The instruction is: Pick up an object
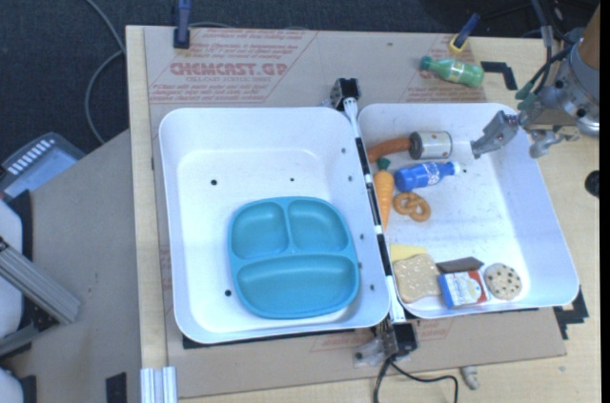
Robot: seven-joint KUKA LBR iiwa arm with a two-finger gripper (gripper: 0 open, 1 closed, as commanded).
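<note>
Nearest the camera, along the right bin's [558,239] lower edge at about five o'clock in the frame, sits a row of small food items: a speckled cracker-like square [416,277], a small red, white and blue carton [463,288] with a dark bar [459,265] touching its top, and a round chocolate-chip cookie [502,280]. A yellow wedge [408,252] peeks out above the cracker-like square, partly covered by it. At seven o'clock the left bin [191,153] holds a blue three-compartment plate [293,255], lying flat near its lower wall.

Farther up the right bin, close to the divider between the bins, an orange carrot [382,192] lies beside a pretzel [413,206], with a blue bottle [425,174] just above them and a silver can [432,145] on its side beyond that. An orange-brown object [390,148] runs left from the can, its far end hidden behind it.

At three o'clock the gripper [493,136] hangs over the right bin's upper right part, just right of the can and holding nothing; whether its fingers are apart or together cannot be told at this angle. The arm [572,96] is cut off by the frame's right edge.

Farthest away, at one o'clock on the bare board [238,68], a green bottle [454,70] lies outside the bins. A dark clip [181,21] stands on the board's far edge at eleven o'clock.
</note>
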